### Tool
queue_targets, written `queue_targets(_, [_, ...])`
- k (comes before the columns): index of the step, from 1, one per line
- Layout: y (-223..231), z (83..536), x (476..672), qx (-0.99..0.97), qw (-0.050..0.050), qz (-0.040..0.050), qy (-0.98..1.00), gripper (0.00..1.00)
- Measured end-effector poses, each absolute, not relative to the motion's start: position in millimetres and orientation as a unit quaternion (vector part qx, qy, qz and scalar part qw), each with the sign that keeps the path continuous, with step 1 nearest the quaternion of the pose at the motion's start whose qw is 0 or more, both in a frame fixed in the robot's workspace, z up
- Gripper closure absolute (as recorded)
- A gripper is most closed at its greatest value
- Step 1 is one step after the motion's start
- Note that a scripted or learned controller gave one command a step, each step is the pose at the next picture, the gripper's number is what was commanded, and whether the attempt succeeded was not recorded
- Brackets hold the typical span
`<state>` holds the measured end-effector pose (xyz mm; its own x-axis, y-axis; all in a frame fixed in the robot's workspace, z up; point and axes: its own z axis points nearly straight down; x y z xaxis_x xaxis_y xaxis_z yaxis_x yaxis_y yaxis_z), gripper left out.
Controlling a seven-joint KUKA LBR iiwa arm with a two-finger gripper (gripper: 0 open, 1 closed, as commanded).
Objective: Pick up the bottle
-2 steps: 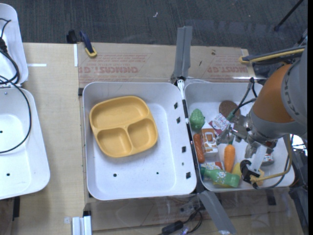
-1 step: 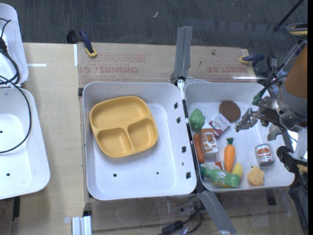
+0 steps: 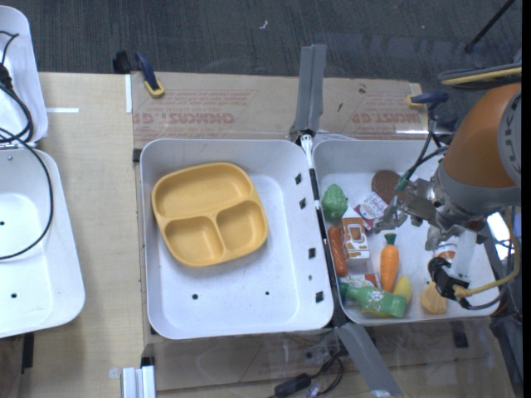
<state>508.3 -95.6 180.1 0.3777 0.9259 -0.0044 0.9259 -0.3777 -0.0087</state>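
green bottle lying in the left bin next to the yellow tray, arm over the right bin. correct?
Not quite. The camera view shows the green bottle lying in the right bin, near its front edge beside the carrot. The yellow tray sits by itself in the left bin. The arm is over the right bin, as you said.

tray (image 3: 209,214) in left bin (image 3: 166,305) | bottle (image 3: 377,300) in right bin (image 3: 348,160)

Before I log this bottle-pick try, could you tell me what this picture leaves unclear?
- Gripper: the wrist's bulk covers its fingers, so their state is unreadable.
- Green bottle: lying at the right bin's near edge; label too small to read.
- Arm: cut off by the right edge.
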Motion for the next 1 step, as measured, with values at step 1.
queue_targets(1, [-86.5, 186.9, 545.7, -0.833, 0.002, 0.0042, -0.553, 0.00])
